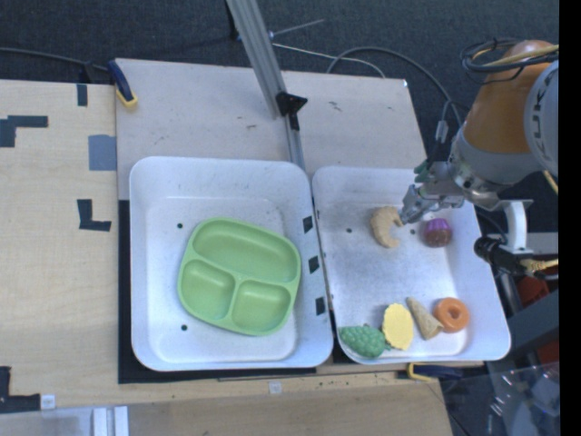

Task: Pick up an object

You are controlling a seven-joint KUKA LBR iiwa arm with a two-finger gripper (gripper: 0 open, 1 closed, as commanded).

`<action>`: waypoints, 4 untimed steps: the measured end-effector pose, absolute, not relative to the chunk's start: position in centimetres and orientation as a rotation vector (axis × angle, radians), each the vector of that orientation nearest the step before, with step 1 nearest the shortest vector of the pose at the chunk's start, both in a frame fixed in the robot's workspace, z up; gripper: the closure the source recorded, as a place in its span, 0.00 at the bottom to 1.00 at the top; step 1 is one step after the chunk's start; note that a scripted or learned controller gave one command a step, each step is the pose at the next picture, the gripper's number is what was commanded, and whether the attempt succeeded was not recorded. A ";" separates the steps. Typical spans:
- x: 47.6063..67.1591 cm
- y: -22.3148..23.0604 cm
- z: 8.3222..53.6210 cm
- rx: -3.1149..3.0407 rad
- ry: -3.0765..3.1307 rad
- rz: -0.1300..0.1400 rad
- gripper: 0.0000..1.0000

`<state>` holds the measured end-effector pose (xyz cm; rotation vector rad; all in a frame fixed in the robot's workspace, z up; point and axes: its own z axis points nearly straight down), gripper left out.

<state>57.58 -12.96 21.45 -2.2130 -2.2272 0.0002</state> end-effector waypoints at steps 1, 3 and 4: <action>59.2 -7.7 21.1 -2.212 -2.228 -0.001 1.00; 60.8 4.5 20.8 -2.211 -2.228 0.001 1.00; 61.3 9.4 20.4 -2.213 -2.228 0.001 1.00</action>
